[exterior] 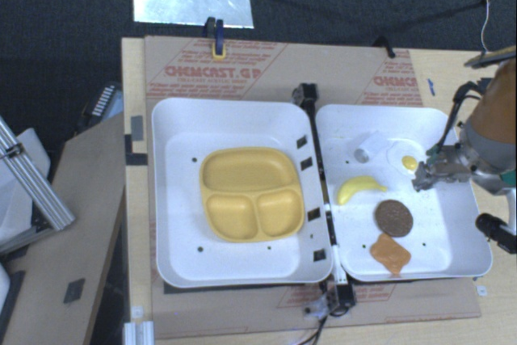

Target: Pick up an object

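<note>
Gripper (pixel 426 174) over the right bin (pixel 452 250), beside the fried egg (pixel 404 159).
Finger state: cannot tell. Banana (pixel 360 188), brown cookie (pixel 393 217) lie loose nearby.

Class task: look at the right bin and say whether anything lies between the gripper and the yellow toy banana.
Nothing visible does. The gripper sits at the right side of the right white bin, and bare bin floor separates it from the yellow toy banana. The brown round cookie lies below that line.

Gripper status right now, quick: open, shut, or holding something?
Gripper: over the right bin, beside the fried egg; nothing seen between its fingers; open or shut cannot be told.
</note>
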Controlling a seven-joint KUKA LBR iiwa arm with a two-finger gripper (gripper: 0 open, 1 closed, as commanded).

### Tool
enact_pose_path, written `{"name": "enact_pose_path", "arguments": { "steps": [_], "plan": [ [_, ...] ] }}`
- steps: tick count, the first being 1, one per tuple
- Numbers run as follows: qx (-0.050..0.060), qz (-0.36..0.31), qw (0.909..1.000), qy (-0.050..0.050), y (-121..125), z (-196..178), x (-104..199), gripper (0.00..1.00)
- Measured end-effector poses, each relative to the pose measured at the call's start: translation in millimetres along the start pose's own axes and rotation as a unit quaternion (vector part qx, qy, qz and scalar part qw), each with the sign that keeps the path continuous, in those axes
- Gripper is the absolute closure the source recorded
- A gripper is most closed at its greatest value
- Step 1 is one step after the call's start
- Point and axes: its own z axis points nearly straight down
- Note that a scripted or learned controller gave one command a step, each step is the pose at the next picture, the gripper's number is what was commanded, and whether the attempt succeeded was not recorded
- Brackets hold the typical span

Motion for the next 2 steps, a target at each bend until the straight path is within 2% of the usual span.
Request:
{"name": "enact_pose_path", "arguments": {
  "steps": [2],
  "plan": [
    [0.000, 0.000, 1.0000, 0.000, 6, -118, -1, 1.00]
  ]
}}
